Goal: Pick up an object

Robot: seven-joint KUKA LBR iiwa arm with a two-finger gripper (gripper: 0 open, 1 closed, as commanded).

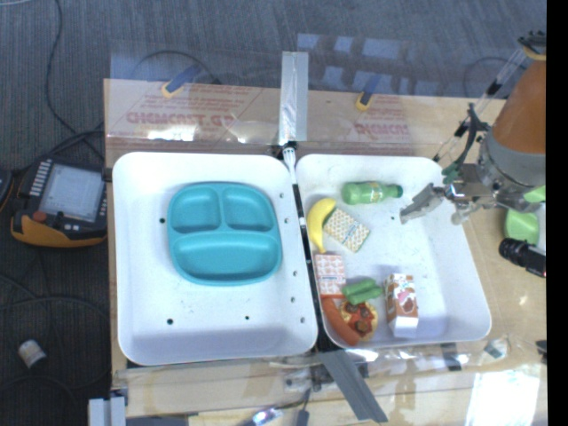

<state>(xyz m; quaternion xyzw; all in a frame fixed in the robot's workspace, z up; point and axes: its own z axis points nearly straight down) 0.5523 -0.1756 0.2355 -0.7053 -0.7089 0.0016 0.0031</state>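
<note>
The right bin [461, 264] holds a small clutter of things for picking. A green bottle [372, 192] lies on its side near the bin's far wall, cap end toward the arm. Just left of it and a little nearer the camera, a yellow banana [317, 223] curves along the bin's left wall, and a checked cracker packet [347, 231] lies touching the banana's right side. Nearer the front, a small red-and-white carton [329, 272] lies flat beside the left wall. A green vegetable [360, 289] rests over a red-orange toy [347, 320] in the front-left corner, and a red-and-white juice box [402, 303] lies to their right.

The claw [424, 204] hangs over the far right part of this bin, to the right of the green bottle and apart from it. Its fingers are spread and nothing sits between them. The grey arm [515, 149] with its orange band reaches in over the bin's right rim.

The left bin [142, 318] carries a blue divided plate [224, 232], lying flat near its middle. Both bins sit side by side on the counter [479, 118], touching along their shared edge. A handheld controller [62, 202] lies on the floor [133, 16] to the left of the counter.
</note>
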